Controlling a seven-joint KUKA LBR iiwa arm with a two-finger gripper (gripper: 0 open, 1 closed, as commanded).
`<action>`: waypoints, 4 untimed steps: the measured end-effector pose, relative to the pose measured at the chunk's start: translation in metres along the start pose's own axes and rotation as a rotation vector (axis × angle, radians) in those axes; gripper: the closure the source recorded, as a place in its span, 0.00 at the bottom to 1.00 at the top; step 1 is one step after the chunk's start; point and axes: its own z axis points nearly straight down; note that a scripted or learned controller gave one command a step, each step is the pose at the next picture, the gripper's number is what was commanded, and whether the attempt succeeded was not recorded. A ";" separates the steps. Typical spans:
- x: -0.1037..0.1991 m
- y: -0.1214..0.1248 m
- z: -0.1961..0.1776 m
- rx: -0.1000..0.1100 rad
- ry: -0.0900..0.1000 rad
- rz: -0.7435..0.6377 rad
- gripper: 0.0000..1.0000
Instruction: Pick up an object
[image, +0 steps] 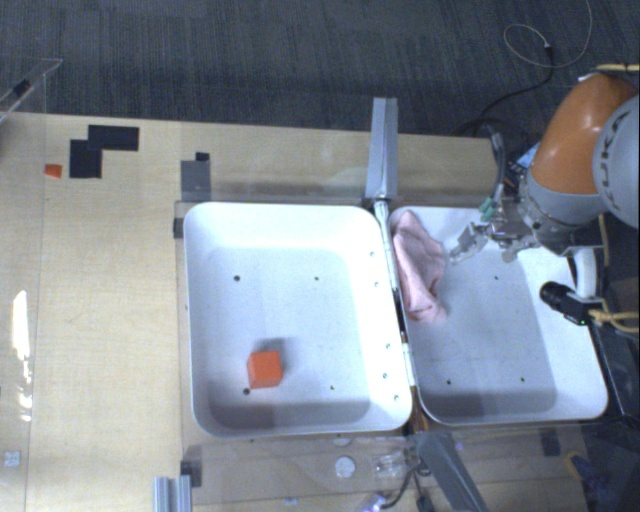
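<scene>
Two white bins sit side by side on the surface (120, 300). Nearest the camera, in the left bin (210, 330), lies a small orange block (265, 369), close to the front wall. It looks hard and light, with flat sides. I think the flat sides would be the best place to squeeze it, one finger on each side.

Farther back, in the right bin (520, 380), a pink cloth (418, 268) lies bunched up against the wall between the bins. It looks soft and floppy, so it would sag and hang down when lifted. A thick fold in the middle seems a good spot to pinch.

The end effector (470, 242) hangs just beside the cloth, on its right, over the back of the right bin. Nothing is seen between its fingers. They are too small and blurry for me to tell if they are apart or together.

I see no words or labels on anything here.
</scene>
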 end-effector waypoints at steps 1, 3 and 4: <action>0.031 0.005 0.057 0.005 0.002 0.000 0.00; -0.014 0.053 0.065 0.003 0.001 -0.149 0.00; -0.050 0.054 0.084 0.011 0.007 0.187 0.00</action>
